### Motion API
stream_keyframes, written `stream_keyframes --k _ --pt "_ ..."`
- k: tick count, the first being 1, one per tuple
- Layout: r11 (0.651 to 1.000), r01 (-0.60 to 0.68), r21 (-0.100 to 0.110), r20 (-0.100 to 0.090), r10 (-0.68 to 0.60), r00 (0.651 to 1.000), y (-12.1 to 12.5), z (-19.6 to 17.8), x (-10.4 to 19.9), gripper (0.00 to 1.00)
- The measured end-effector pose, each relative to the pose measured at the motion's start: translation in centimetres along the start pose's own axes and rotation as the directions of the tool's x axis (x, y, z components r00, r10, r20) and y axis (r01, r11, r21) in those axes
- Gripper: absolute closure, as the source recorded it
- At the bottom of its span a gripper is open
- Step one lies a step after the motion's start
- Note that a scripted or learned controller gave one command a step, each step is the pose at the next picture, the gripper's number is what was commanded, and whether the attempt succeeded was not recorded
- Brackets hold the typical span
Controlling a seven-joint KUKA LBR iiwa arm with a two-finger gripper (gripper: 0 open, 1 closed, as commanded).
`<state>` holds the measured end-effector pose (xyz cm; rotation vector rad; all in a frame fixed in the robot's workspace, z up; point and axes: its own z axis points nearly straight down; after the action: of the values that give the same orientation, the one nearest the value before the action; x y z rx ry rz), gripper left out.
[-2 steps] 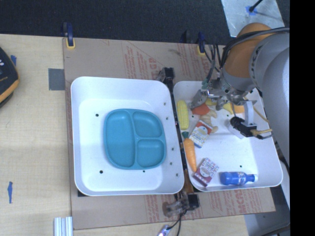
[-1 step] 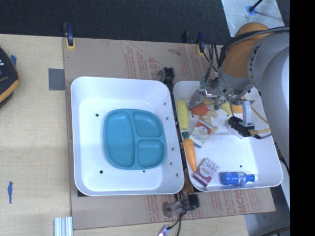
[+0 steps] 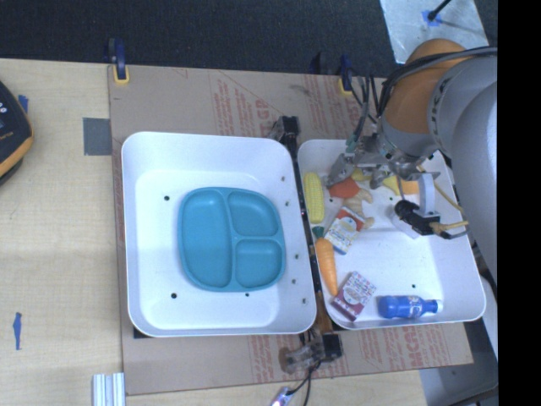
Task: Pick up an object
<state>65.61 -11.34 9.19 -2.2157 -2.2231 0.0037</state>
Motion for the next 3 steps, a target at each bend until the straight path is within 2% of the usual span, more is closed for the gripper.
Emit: stream_keyframes --k 2,3 --pt "1.0 0.0 0.004 0.001 0.0 1.0 -0.05 -0.02 1.27 0.0" --pt "1.0 -0.001 0.0 0.0 0.001 1.0 -0.01 0.01 0.37 0.0"
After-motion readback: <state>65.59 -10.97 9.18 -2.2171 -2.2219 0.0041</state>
